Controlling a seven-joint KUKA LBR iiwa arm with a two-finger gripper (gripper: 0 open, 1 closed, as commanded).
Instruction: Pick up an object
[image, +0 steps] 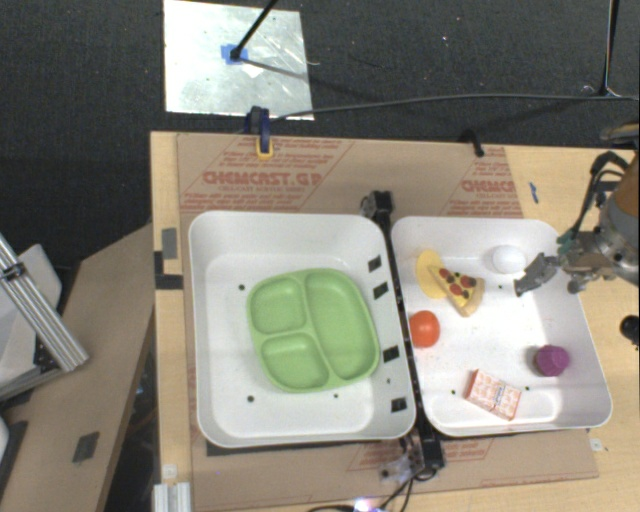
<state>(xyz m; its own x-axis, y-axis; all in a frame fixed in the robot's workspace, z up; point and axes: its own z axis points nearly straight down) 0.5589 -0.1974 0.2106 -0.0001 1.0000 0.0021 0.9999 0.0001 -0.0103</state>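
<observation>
1. Pizza slice (463, 290): lying in the right bin (600, 400), in its far half, touching a yellow piece (430, 272) on the side toward the divider.
2. Sharing that bin: a white ball (506, 259) near the far wall, a red ball (425, 328) just beside the divider, a purple object (551, 360) toward the right wall, and a red-and-white packet (493, 393) near the front wall.
3. Leaving open white floor in the middle of the bin, between the pizza slice, the purple object and the packet; sitting apart from one another, except for the slice and the yellow piece.
4. Gripper (552, 280): hanging over the right bin's far right part, near the white ball and well apart from the packet.
5. Fingers spreading apart, one (528, 278) pointing toward the pizza slice; gripping nothing, with bare bin floor showing between them. Touching the floor or hovering above it: cannot tell.
6. Left bin (205, 330): holding a green divided tray (312, 330) lying flat near its middle, with white floor running all around it.
7. Resting both bins side by side, walls touching, on printed cardboard (300, 170) covering the tan bench (110, 290).
8. Lying beyond the bench: dark cloth (80, 100) with a shiny foil sheet (235, 60); clipping the cardboard's far edge, a blue clamp (260, 125).
</observation>
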